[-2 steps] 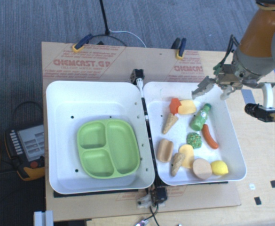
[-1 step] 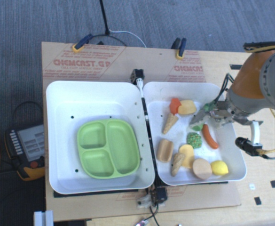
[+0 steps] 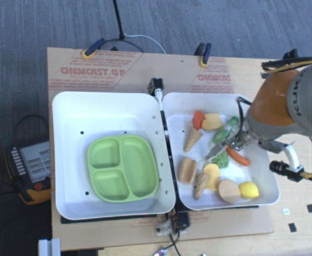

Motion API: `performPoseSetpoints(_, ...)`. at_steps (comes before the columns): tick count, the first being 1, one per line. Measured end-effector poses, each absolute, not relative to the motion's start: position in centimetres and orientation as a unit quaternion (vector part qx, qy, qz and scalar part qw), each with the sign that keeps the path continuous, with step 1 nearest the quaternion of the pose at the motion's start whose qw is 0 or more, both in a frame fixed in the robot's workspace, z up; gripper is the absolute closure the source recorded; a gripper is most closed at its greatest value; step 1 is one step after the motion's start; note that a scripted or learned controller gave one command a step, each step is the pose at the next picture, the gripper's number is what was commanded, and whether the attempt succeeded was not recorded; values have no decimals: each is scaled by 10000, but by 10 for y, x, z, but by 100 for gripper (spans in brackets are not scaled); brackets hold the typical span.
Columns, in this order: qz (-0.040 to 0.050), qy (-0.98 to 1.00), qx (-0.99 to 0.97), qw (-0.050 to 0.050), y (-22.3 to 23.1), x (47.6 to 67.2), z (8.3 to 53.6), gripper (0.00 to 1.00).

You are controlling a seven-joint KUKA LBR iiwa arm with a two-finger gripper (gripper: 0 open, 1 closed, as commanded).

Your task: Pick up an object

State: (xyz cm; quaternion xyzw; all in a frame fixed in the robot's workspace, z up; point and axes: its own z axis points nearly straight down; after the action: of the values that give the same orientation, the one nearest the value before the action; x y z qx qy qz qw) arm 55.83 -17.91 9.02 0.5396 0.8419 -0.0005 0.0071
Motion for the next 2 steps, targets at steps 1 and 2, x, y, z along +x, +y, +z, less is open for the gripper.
performPoseSetpoints(1,16,8417,5398,113,-179,561,102,100)
performPoseSetpoints(2,29,8463,5327,79,-134,629,92,100)
